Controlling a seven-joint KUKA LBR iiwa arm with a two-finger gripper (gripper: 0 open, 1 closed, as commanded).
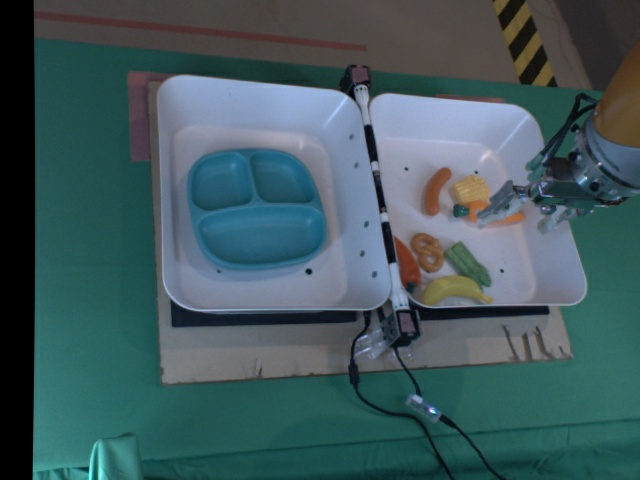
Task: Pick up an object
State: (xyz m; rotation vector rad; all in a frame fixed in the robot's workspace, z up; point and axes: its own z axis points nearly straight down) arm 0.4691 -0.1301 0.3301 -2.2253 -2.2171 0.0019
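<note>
carrot (505, 220) at right of frame lies beneath the gripper (497, 211), whose state i cannot tell; reaching step, next needs a firm close.

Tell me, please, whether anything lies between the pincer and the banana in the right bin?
Yes. The pincer sits over the carrot near the corn; the green vegetable lies on the way to the banana at the bin's near edge.

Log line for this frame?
claw over right bin | beside carrot, corn | nothing seen held | plate in left bin
</note>
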